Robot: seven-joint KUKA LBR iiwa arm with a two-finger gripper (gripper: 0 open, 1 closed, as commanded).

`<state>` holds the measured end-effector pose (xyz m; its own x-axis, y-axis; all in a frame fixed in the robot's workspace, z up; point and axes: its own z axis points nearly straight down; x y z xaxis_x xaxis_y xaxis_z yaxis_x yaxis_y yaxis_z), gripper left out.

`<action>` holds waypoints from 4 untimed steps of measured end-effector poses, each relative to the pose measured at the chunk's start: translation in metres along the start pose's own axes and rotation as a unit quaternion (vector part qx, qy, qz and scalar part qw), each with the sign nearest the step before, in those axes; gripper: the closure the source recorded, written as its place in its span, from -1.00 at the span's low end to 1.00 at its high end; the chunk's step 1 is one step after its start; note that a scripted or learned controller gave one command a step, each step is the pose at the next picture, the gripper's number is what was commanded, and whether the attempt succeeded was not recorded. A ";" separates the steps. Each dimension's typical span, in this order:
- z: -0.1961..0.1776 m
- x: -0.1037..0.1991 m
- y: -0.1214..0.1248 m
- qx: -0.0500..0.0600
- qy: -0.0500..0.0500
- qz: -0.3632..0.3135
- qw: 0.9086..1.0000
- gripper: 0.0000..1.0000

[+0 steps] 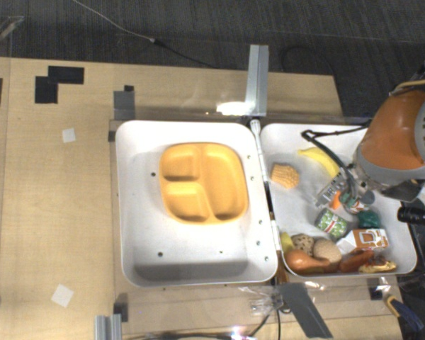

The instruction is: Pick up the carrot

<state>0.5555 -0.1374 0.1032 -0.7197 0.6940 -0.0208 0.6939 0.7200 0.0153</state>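
A pale wooden desk point(49, 211) carries two shallow white plastic bins side by side. The left-hand white bin point(138, 211) holds a yellow plastic tray with three compartments point(200, 181), and every place below is given from that tray.

Right of the tray, across the wall where the bins meet, lies the right-hand white bin point(287, 211). Just past that wall sits a yellow toy corn cob point(285, 176). Farther right and slightly higher lies a yellow toy banana point(320, 162). Beyond the banana the grey arm with its broad orange band point(391, 137) reaches in, and its metal hand point(338, 192) hangs low inside the bin, to the right of the tray and level with its lower compartments. Whether the hand is wide, narrow or holding anything cannot be told from this view.

Just below the hand lies a small green and white carton point(332, 223), and farther right a dark green toy point(369, 219) and an orange and white box point(370, 239).

The orange toy carrot point(304, 262) lies well to the lower right of the tray, along the near wall of the right-hand bin, apart from the hand. A speckled round toy point(302, 244) and a tan bun-shaped toy point(326, 250) touch its upper side, and a reddish sausage-shaped toy point(354, 261) lies at its right end.
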 end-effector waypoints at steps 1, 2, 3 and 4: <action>-0.012 -0.002 0.003 -0.002 -0.004 -0.003 1.000 1.00; -0.007 0.061 -0.028 0.006 0.008 0.049 0.999 1.00; 0.011 0.007 -0.065 0.002 0.002 0.017 1.000 1.00; 0.011 0.007 -0.066 0.003 0.001 0.018 1.000 -1.00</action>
<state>0.5049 -0.1807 0.0907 -0.6945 0.7193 -0.0188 0.7192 0.6947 0.0107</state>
